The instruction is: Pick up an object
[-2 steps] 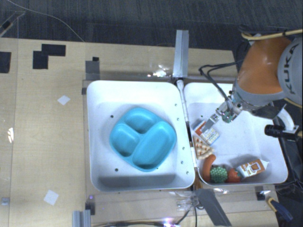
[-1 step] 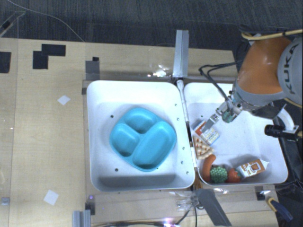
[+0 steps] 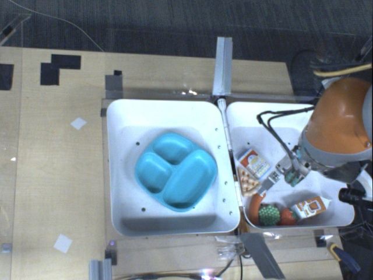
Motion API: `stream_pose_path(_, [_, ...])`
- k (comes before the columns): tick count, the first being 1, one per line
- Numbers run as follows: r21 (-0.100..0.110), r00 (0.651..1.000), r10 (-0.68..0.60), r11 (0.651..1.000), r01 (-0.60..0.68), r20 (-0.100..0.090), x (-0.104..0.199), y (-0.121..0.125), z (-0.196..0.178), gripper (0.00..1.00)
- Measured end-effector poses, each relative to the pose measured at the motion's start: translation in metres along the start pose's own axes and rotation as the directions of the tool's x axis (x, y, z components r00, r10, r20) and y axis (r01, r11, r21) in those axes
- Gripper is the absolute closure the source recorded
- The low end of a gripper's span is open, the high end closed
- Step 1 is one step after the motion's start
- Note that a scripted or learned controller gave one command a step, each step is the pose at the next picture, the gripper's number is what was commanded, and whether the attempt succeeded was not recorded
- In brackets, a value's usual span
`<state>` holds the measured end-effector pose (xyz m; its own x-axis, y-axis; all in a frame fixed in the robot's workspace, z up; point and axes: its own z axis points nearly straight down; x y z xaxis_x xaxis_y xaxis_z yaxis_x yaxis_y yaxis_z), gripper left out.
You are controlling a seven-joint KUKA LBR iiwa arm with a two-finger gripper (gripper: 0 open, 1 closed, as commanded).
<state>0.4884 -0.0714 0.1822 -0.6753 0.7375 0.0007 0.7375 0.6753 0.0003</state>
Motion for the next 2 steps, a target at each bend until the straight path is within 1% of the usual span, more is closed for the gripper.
stream_pose_path(1, [0.000,0.990,0.144,0.990,-0.144,0.001,-0.090,-0.017,0.033,0.00])
stream_pose_path(2, [0.000,0.991,0.131,0.991,-0.131,-0.001,-0.028,-0.021,0.068,0.00])
